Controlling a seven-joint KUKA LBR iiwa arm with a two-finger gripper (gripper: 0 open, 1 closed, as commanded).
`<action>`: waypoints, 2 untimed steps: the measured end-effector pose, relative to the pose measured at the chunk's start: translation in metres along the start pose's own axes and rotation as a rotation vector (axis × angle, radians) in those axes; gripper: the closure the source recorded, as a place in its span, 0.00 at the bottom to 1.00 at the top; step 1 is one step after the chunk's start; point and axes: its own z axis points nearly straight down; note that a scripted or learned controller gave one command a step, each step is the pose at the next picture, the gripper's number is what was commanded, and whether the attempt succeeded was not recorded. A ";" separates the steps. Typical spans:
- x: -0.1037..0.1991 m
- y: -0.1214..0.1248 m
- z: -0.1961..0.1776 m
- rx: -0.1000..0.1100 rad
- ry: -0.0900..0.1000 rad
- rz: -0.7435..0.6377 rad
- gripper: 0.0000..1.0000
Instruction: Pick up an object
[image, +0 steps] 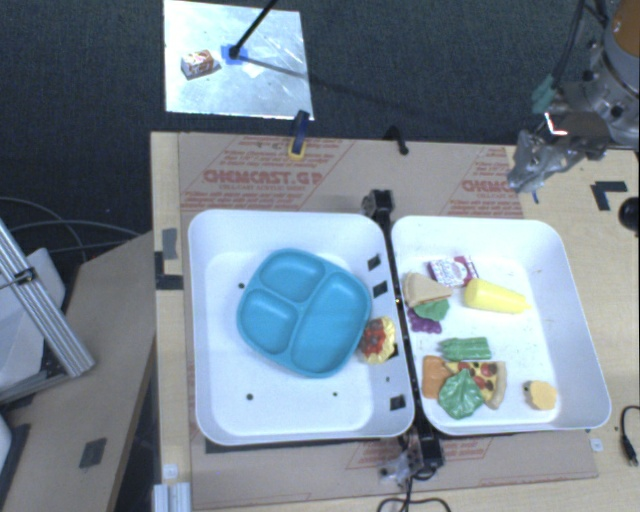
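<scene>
Two bins (215, 300) (one blue plate (300, 310))

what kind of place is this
Most likely a robotics lab bench set up for grasping trials: two shallow white bins side by side, plastic toy food in the right one, and a grey robot arm's gripper above.

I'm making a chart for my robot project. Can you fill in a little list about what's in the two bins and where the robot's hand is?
left bin: blue plate with three sections; small red and yellow toy at its right edge
right bin: yellow toy, purple packet, sandwich, green toys, pizza slice, small tan piece
gripper: up above the bench, beyond the right bin's far edge
held: nothing seen in it
</scene>
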 end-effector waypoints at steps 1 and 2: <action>-0.017 0.001 -0.056 0.005 -0.001 0.006 1.00; -0.016 0.001 -0.064 0.007 -0.001 0.000 1.00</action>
